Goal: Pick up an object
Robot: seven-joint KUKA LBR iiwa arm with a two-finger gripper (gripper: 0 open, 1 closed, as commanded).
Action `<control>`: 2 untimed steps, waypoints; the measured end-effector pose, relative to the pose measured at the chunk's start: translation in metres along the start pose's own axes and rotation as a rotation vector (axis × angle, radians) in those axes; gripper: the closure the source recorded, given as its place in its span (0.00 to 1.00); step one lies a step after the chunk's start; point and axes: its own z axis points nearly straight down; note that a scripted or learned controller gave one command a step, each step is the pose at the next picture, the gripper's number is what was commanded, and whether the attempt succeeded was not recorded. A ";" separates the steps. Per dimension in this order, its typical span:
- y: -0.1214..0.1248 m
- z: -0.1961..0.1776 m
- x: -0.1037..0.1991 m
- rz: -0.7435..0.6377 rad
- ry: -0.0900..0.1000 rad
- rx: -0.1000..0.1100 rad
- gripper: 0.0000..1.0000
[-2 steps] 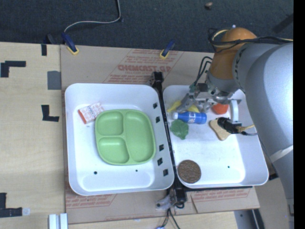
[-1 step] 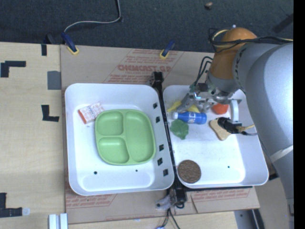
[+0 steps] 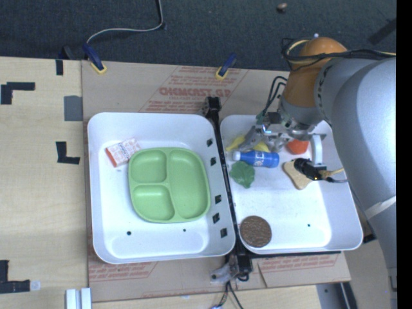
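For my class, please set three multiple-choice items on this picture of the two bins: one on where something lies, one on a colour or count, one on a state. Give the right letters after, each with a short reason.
1. Where does the green divided plate lie?
A. in the left bin
B. in the right bin
C. on the cardboard outside the bins

2. What colour is the bottle under the tool?
A. red
B. blue
C. black

3. How does the bottle rest?
A. standing upright
B. lying on its side
C. lifted clear above the bin

Answers:
1 A: the plate sits on the floor of the left bin, beside a small red and white packet.
2 B: its body is blue with a white cap end.
3 B: it lies lengthwise on the floor of the right bin, next to a green lump.
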 end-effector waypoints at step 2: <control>0.002 0.000 -0.030 0.000 0.004 -0.010 0.00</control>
